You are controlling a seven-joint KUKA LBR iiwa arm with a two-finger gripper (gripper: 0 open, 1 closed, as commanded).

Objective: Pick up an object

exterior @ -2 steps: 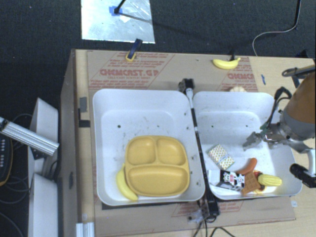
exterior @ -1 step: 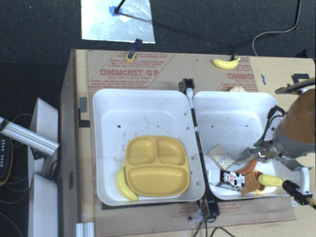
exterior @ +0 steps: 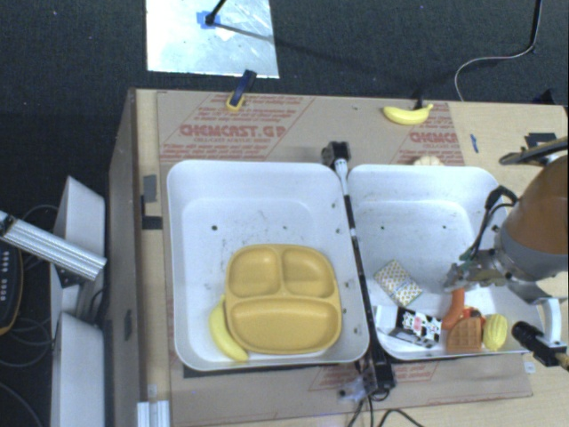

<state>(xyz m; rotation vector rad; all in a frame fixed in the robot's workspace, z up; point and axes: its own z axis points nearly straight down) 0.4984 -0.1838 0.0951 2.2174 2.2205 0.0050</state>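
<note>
In the right bin (exterior: 418,198), near its front edge, lie several small items. They are a checkered packet (exterior: 397,280), a black-and-white toy (exterior: 418,326), an orange carrot (exterior: 456,304), a brown bread-like piece (exterior: 464,334) and a yellow lemon (exterior: 495,330). The arm reaches in from the right with its orange band (exterior: 544,212) above the wrist. My gripper (exterior: 466,276) hangs low over the bin's right front part, just above the top end of the carrot. I see nothing held in it.
The left bin (exterior: 258,194) holds a yellow divided plate (exterior: 283,296) with a banana (exterior: 224,334) against its left front edge. Another banana (exterior: 406,112) lies on the cardboard behind the bins, and a pale object (exterior: 428,159) sits at the right bin's back rim.
</note>
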